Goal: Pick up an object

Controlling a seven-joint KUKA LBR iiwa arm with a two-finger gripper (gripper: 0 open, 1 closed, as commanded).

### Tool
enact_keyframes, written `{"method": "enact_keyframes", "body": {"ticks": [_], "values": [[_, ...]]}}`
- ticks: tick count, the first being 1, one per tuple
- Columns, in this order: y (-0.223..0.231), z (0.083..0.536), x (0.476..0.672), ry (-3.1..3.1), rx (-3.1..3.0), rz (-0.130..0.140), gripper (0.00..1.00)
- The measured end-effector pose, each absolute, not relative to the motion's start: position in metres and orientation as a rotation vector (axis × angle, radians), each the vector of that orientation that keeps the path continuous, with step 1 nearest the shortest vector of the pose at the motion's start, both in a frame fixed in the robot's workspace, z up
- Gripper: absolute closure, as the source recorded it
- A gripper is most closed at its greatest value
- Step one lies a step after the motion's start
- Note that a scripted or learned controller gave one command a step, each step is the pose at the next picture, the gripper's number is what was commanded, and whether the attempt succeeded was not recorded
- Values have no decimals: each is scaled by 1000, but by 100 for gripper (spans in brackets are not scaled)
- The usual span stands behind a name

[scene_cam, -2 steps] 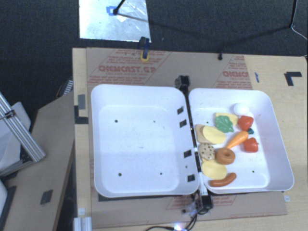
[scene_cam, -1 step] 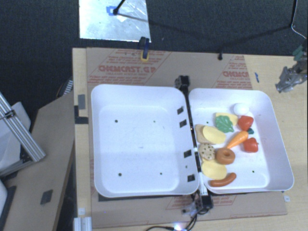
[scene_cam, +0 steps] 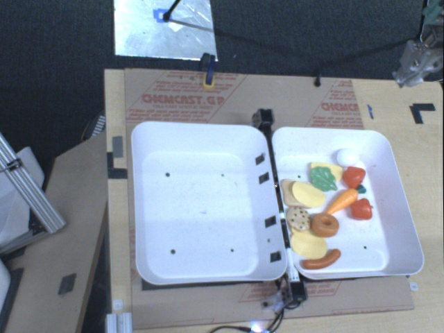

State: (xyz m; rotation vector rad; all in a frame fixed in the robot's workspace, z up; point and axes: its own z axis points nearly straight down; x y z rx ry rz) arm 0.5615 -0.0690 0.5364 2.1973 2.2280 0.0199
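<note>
Toy food (scene_cam: pixel 325 207) — rt bin (scene_cam: pixel 395 186), clustered

A brown printed board (scene_cam: pixel 236 92) covers the surface beneath both bins. Far left lies a shiny foil sheet (scene_cam: pixel 164 19) with blue tape. A yellow-and-blue clamp (scene_cam: pixel 207 71) grips the board's far edge. Aluminium rails (scene_cam: pixel 28 189) slant at left.

Gripper (scene_cam: pixel 418 62) cut off by right edge; finger state indiscernible. Leaf (scene_cam: pixel 323 178) overlaps yellow piece (scene_cam: pixel 332 170).
</note>
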Motion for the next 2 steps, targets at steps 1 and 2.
{"method": "enact_keyframes", "body": {"ticks": [1,2], "values": [[-128,523,624,2216,2220,0,100],[-209,535,669,2212,2221,1,100]]}}
